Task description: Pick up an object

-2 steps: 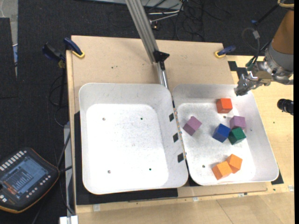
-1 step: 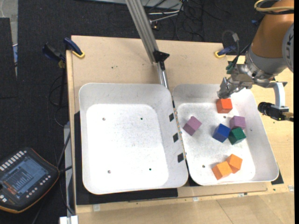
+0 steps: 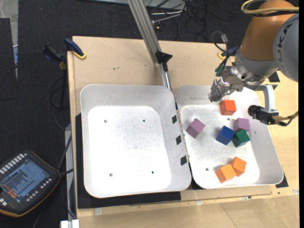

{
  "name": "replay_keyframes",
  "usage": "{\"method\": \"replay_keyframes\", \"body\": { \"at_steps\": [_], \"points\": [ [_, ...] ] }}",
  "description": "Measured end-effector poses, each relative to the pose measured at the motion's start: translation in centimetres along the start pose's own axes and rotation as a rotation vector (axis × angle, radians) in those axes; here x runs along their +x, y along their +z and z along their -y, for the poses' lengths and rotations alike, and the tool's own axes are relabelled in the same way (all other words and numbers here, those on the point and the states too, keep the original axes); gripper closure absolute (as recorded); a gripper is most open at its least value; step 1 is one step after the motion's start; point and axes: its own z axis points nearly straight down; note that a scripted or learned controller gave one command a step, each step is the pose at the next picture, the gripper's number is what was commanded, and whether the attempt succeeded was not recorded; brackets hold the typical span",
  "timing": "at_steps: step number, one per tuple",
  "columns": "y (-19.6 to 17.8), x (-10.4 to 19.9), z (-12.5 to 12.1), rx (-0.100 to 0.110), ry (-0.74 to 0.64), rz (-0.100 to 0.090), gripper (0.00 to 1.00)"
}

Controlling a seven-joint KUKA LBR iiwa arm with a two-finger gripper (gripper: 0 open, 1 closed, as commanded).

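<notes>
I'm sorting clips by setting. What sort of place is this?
Probably a robotics lab: a robot arm reaches over two white bins on a workbench, with coloured blocks in one, loose cables, and a teach pendant on the floor.

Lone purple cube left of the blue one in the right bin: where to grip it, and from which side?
Come straight down on the purple cube and pinch two opposite side faces. It sits rotated against the right bin walls, so the gripper likely needs its wrist turned to match. It stands apart from the blue cube, with bare floor all around, so either face pair looks reachable.
</notes>
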Motion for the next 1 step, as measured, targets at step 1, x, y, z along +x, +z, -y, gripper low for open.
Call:
{"method": "replay_keyframes", "body": {
  "at_steps": [1],
  "points": [
    [0.38,6.06,-0.85,-0.001,-0.002,-0.001,1.0]
  ]
}}
